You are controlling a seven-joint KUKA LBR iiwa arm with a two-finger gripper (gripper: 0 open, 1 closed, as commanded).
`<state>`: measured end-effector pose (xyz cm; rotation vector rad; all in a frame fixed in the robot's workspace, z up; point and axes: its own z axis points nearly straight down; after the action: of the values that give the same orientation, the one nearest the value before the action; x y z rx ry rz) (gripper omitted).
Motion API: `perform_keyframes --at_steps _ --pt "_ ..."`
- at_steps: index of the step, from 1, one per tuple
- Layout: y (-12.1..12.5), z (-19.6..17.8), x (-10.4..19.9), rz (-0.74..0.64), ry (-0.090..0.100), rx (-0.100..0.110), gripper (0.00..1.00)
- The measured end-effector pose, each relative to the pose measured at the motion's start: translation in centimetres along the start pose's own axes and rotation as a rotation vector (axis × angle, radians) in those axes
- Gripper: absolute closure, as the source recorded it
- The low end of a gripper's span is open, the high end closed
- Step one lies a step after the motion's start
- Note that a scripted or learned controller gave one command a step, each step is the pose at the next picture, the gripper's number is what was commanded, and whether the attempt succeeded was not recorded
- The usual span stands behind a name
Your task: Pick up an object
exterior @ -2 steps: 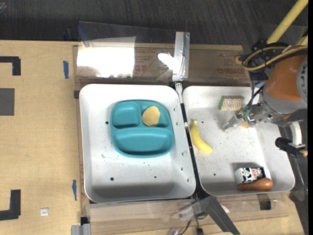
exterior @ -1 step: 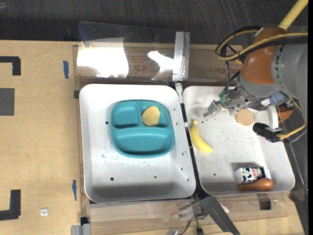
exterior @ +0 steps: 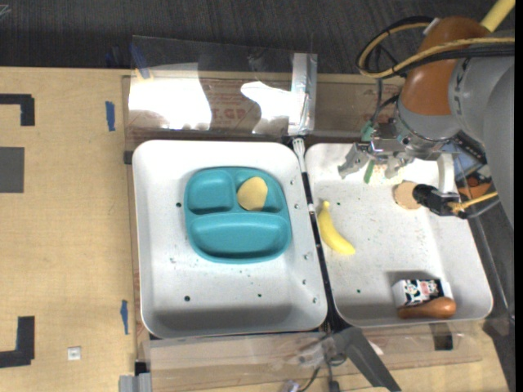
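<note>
- Your end effector (exterior: 374, 163) hung wide open over the right bin (exterior: 458, 251), holding nothing
- You still had to grab something, maybe the banana (exterior: 334, 230)

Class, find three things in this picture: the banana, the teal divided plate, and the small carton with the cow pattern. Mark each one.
banana (exterior: 335, 230), camera view, middle of its curved yellow body.
teal plate (exterior: 239, 237), camera view, floor of its large lower compartment.
carton (exterior: 419, 289), camera view, its black-and-white printed side.
</note>
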<state>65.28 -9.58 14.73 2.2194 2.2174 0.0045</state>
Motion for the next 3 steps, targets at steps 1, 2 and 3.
perform_keyframes --at_steps 1,2,3 --pt "1.4 2.4 -2.5 0.057 0.0 0.004 0.0" --pt "1.4 5.4 -8.0 -0.07 0.013 0.019 0.0" --pt "-4.5 6.1 -8.5 -0.083 0.001 0.004 0.0"
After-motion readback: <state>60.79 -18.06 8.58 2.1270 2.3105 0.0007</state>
